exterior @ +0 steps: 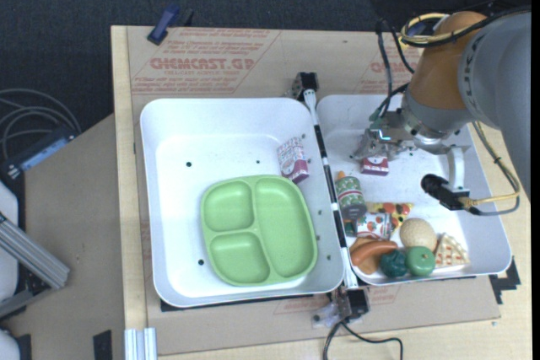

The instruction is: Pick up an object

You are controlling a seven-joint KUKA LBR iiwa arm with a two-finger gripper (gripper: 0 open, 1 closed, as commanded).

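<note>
A small red-and-white packet [375,165] sits in the right-hand white bin [498,242], toward its far edge, and right above it is the gripper [377,149], coming down from the grey arm with its orange band [439,72]. The fingers are too small and dark here to call; whether they are spread or closed on the packet, I cannot tell. Over by that bin's near edge there's a crowd: a green-capped little bottle [348,191] lying along the dividing wall, a colourful printed carton [377,220], a beige egg-shaped piece [415,232], an orange toy [369,250], a dark green toy [393,265], a bright green ball [420,260] and a waffle-patterned wedge [450,251] near the right corner. In the left-hand white bin [164,206], a light green three-compartment plate [256,228] lies near the near edge, and a pink-and-white crumpled packet [294,159] rests against the dividing wall.
</note>
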